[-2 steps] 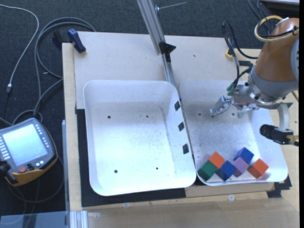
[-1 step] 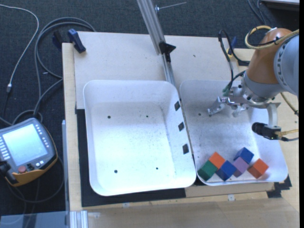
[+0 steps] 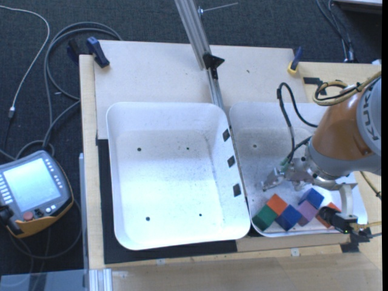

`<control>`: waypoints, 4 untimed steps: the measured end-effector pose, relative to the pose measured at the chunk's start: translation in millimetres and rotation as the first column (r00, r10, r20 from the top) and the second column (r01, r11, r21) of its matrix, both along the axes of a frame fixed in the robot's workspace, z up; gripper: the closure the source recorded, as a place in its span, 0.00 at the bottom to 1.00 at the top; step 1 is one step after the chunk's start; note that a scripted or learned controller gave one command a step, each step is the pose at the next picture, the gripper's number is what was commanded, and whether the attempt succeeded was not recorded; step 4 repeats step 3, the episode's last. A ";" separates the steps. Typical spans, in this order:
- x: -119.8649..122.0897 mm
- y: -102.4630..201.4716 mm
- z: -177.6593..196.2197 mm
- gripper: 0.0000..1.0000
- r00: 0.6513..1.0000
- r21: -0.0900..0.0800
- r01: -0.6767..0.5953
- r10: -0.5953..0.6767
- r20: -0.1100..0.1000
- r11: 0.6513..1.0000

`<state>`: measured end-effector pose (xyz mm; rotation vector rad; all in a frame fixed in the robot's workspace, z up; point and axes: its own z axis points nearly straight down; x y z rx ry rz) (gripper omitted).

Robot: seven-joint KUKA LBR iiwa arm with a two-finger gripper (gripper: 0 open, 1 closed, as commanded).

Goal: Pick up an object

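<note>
Bright even overhead light, soft shadows; left bin point(image 3: 121, 120) slightly overexposed; pic sharp, slight graininess, no blur.

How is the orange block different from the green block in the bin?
The orange block is orange with a red-looking side, while the green block is dark green. The orange block lies further up the right bin, nearer the end effector; the green block sits at the bin's lower left corner. Both are small blocks of similar size, touching each other in the same pile.
</note>
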<state>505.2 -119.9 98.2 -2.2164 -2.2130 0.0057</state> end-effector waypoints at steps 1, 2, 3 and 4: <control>55.6 6.1 1.8 0.00 1.000 -0.005 -0.005 0.005 0.015 1.000; -22.4 2.0 1.0 0.00 1.000 -0.001 0.002 -0.002 0.001 1.000; -24.9 38.9 3.2 0.00 1.000 0.000 -0.005 0.005 0.006 1.000; -24.9 38.9 3.2 0.00 1.000 0.000 -0.005 0.005 0.006 1.000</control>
